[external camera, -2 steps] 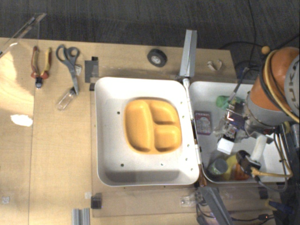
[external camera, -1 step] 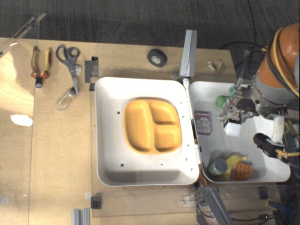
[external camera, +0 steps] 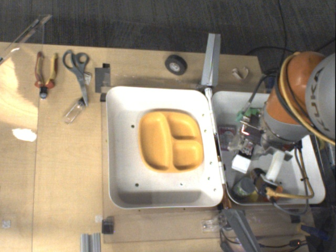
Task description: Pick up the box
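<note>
a grey arm with an orange band (external camera: 302, 83) reaches over the right white bin (external camera: 315, 164), its gripper (external camera: 251, 140) hanging just above a small white box (external camera: 240, 164) among clutter, grip state unclear, while the left bin (external camera: 121, 140) holds a yellow divided tray (external camera: 170, 139).

I see even, fairly bright light; glare washes the bench (external camera: 52, 193) near its left edge, soft shadow pools inside the left bin's (external camera: 121, 140) front wall, focus slightly soft.
</note>
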Controlling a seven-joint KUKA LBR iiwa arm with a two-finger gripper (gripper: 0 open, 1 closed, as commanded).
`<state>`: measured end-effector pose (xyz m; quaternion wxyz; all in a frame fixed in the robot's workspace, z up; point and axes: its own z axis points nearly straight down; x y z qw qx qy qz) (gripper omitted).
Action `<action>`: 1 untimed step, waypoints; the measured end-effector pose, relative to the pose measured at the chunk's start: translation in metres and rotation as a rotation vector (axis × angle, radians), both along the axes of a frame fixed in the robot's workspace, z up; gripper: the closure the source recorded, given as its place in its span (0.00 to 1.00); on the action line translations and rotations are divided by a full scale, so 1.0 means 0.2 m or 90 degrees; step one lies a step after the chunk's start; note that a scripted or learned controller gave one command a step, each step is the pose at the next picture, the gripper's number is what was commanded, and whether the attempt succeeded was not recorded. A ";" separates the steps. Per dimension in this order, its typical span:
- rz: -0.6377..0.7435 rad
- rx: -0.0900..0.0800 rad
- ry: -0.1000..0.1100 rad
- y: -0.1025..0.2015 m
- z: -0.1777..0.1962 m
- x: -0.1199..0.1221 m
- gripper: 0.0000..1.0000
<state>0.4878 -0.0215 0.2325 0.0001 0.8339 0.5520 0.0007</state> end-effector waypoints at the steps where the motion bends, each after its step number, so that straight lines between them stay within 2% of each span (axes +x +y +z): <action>1: 0.246 -0.002 -0.002 -0.27 0.11 0.00 1.00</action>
